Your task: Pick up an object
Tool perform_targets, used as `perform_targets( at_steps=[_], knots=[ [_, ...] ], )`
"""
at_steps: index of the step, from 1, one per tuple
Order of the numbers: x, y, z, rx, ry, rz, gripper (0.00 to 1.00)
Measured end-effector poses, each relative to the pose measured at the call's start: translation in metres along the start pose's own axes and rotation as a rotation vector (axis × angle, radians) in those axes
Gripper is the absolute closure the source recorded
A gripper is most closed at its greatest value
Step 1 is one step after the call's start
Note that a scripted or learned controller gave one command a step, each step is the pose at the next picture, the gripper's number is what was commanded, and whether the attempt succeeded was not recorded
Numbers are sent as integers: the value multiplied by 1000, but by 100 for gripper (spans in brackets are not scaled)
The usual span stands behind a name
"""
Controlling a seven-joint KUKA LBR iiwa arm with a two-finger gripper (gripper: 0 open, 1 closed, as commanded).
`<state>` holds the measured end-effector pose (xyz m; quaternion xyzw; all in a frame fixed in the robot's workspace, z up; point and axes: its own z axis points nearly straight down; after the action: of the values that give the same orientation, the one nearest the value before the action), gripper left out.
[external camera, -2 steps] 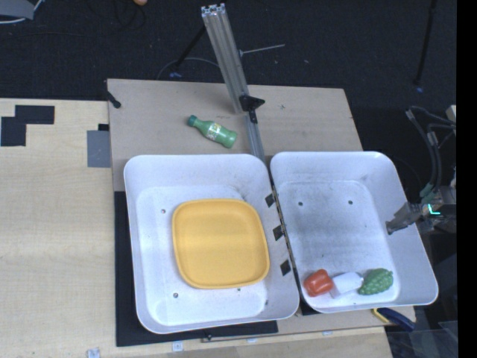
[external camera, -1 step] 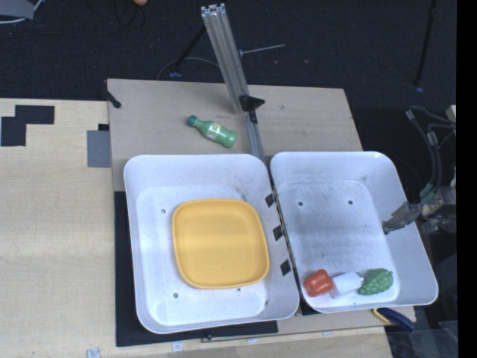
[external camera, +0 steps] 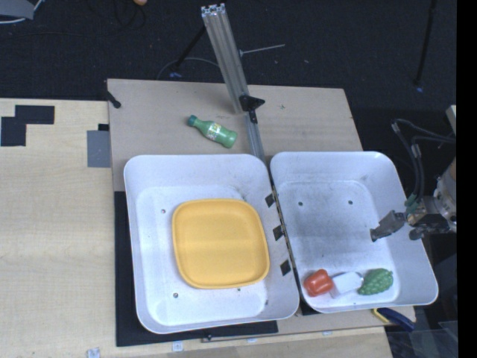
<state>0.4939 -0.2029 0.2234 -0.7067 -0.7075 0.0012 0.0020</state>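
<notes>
Gripper [external camera: 389, 226] low over right bin [external camera: 328, 171], fingers possibly parted, state hard to tell. Near front wall: red pepper [external camera: 319, 282], white block [external camera: 346, 283], green grapes [external camera: 375, 281].

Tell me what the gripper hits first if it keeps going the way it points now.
Probably bare floor of the right bin: the gripper points left and downward over it. No object lies in that line, though depth is unclear.

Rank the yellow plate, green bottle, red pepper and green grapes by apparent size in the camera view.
1. Yellow plate, by far the largest.
2. Green bottle, lying on the bench beyond the bins.
3. Green grapes and red pepper look about alike; too close to rank.
</notes>
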Motion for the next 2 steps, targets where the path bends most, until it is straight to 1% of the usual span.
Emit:
perform_targets(
  at_steps=[1, 2],
  knots=[
    [-3, -5, 44, 0, 0, 0, 0],
    [-5, -4, 87, 0, 0, 0, 0]
  ],
)
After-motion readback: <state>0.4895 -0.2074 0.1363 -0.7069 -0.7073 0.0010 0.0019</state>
